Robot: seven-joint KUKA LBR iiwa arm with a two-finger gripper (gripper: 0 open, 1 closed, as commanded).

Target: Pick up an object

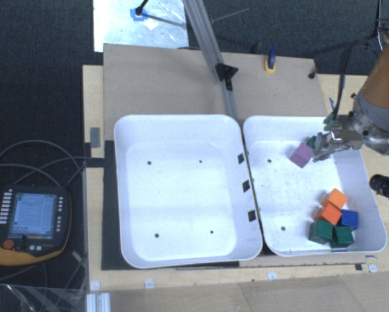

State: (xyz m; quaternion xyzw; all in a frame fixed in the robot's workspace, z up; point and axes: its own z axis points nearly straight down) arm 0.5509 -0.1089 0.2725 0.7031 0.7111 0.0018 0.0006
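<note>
- At nine o'clock we see a yellow-and-grey teach pendant with a lit screen lying on the dark floor, black cables looped around it.
- Left of centre on the pale wooden tabletop sits the left shallow white plastic bin; we see small dark dots on its floor.
- A grey metal pole slants from twelve o'clock down to the seam between the bins.
- The right shallow white plastic bin touches the left one along that seam.
- At two o'clock in the right bin we see a small purple block, tilted, just beside the tips of the hand; whether they touch we cannot tell.
- At five o'clock in that bin we find a cluster: two orange cubes, a blue cube and two green cubes, touching one another.
- The hand reaches in from three o'clock on the grey arm with its orange band; we cannot tell whether it is spread or pressed together.
</note>
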